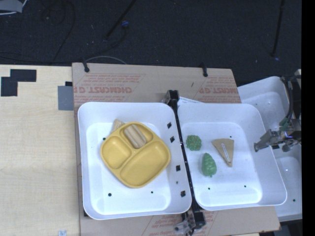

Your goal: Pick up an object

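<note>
We see the green oblong piece (pixel 208 164) in the right bin (pixel 268 191), long axis roughly up-down in view. We cannot tell how the jaws stand.

Yellow plate (pixel 136 161) in left bin (pixel 93 117).

2 white bins are sitting mid-frame: the left bin (pixel 93 132) is showing a yellow divided plate (pixel 136 155) with a tan ridged piece (pixel 135 135), while the right bin (pixel 246 191) is showing 2 green lumps (pixel 193 142) (pixel 209 164) and a tan wedge (pixel 224 150). Brown cardboard (pixel 147 82) with red lettering is lying beneath.
</note>
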You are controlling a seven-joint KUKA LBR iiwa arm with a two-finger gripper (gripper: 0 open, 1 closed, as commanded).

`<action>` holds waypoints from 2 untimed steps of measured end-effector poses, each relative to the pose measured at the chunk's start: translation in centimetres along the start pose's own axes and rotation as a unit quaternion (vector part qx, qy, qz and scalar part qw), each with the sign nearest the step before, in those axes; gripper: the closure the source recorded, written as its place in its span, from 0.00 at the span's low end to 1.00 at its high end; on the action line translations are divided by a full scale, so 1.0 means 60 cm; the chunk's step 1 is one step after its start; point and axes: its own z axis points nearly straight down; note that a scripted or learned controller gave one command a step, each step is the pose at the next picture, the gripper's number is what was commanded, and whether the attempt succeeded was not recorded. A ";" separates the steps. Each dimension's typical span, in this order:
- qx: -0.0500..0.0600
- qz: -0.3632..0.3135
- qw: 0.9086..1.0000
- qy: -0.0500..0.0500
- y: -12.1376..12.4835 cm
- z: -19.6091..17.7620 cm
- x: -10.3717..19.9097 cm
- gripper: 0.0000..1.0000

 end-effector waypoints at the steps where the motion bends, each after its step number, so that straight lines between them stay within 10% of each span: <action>1: -0.003 -0.001 1.000 -0.001 0.002 -0.005 0.000 0.00; 2: -0.001 -0.001 1.000 0.000 0.013 0.088 0.015 0.00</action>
